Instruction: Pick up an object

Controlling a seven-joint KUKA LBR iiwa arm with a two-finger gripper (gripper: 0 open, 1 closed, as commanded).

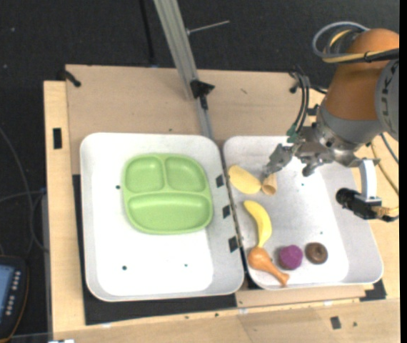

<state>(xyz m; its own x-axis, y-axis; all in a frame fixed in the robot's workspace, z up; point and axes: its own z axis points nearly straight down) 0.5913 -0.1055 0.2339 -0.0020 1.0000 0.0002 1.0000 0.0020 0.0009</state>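
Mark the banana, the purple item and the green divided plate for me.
banana (259,222), camera view, middle of its curved body.
purple item (290,256), camera view, centre of its top.
green divided plate (168,212), camera view, floor of the large compartment.

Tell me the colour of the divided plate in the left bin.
The divided plate is light green, clearest in the camera view from above.

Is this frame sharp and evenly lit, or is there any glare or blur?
Camera view: soft overall; the gripper is slightly blurred; the white bins look bright, nearly washed out; the green plate and banana stay readable; the floor around the bench is dark.
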